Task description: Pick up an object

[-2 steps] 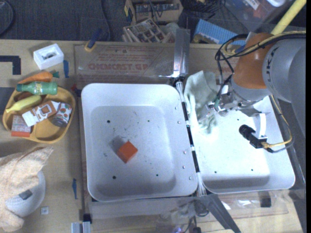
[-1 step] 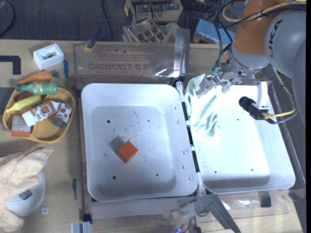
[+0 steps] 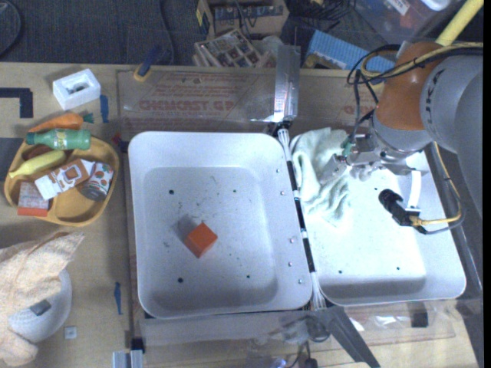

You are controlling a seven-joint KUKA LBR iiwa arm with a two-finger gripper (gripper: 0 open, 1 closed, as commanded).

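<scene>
1. Wooden bench [image 3: 23,75] carries the left bin [image 3: 153,152] and right bin [image 3: 399,267] side by side, so a pick can go either way.
2. Grey arm [image 3: 453,98] reaches in low over the right bin.
3. Its gripper [image 3: 355,159] sits at the edge of the white cloth [image 3: 326,186], likely the target; I cannot tell whether it is spread or clamped.
4. That cloth lies crumpled and soft in the right bin's upper left corner.
5. An orange block [image 3: 202,239] rests alone in the left bin, well apart.

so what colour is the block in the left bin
Orange block, seen in the camera view.
</scene>
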